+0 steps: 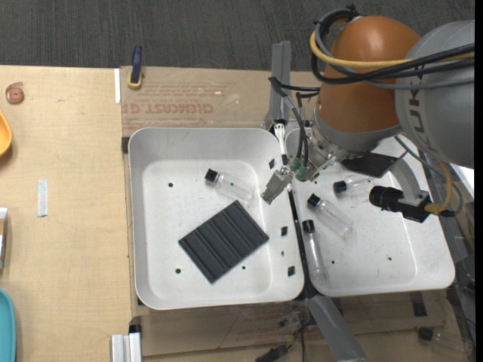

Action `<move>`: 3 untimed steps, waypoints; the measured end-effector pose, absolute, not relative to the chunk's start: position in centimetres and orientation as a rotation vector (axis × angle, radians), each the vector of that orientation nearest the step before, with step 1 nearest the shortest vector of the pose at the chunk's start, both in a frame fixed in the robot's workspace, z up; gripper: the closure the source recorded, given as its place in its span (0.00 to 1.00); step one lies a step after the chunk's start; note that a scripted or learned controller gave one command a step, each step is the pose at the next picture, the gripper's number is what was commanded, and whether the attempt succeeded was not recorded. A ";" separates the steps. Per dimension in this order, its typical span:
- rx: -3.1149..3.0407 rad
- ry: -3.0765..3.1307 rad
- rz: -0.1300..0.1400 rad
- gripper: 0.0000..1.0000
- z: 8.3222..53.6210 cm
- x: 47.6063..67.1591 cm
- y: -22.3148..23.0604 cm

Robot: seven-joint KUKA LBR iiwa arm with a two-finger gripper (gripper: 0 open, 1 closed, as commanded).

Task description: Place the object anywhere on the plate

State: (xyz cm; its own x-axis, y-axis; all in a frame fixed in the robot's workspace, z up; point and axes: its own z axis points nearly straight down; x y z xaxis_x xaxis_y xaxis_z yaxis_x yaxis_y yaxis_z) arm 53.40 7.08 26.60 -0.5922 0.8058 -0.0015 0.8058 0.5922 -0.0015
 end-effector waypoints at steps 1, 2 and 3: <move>1.419 2.801 -0.006 1.00 27.4 53.5 7.0; 1.419 2.802 -0.006 0.00 27.4 53.5 7.0; 1.419 2.801 -0.009 1.00 28.2 53.6 6.9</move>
State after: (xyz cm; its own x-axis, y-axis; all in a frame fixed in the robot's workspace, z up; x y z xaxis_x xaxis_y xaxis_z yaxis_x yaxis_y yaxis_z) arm 53.56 6.89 28.22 -0.5913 0.8064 -0.0041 0.8065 0.5913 -0.0044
